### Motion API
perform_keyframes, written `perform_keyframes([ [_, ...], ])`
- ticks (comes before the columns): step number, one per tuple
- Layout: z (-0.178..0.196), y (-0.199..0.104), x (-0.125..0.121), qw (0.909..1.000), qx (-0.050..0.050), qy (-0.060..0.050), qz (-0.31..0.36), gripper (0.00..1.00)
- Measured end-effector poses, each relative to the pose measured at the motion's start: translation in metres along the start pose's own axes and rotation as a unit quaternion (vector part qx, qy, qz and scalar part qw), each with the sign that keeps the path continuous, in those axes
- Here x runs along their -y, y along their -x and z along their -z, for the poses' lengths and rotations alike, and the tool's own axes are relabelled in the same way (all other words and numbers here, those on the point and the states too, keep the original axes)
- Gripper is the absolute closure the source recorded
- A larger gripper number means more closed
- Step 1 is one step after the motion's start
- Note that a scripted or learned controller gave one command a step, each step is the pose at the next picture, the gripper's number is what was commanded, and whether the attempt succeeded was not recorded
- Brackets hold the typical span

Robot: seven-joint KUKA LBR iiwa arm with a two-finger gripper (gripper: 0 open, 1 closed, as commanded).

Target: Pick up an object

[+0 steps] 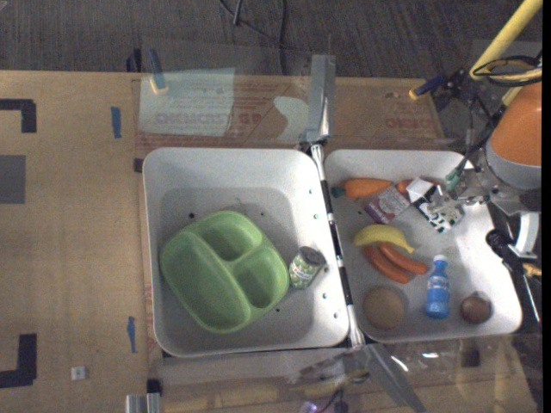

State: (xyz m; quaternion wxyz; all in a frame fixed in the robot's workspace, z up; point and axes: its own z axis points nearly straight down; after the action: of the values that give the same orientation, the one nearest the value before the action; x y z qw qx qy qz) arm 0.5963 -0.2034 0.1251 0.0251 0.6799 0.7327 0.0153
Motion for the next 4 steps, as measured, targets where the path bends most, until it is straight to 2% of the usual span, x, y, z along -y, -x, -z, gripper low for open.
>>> perform_keyframes([
  [1,0.025,-0.001,0.02,0.9955,-0.009,-0.025,0.091,1.0],
  [2,0.025,-0.001,0.02,0.9955,-0.009,-0.025,0.09,0.0],
  [3,0.043,0.012,0.034,0.9901,-0.01,-0.025,0.138,0.0],
  [4,-0.032,-0.038,-0.042,0.9719,-0.008,-0.018,0.235,0.0],
])
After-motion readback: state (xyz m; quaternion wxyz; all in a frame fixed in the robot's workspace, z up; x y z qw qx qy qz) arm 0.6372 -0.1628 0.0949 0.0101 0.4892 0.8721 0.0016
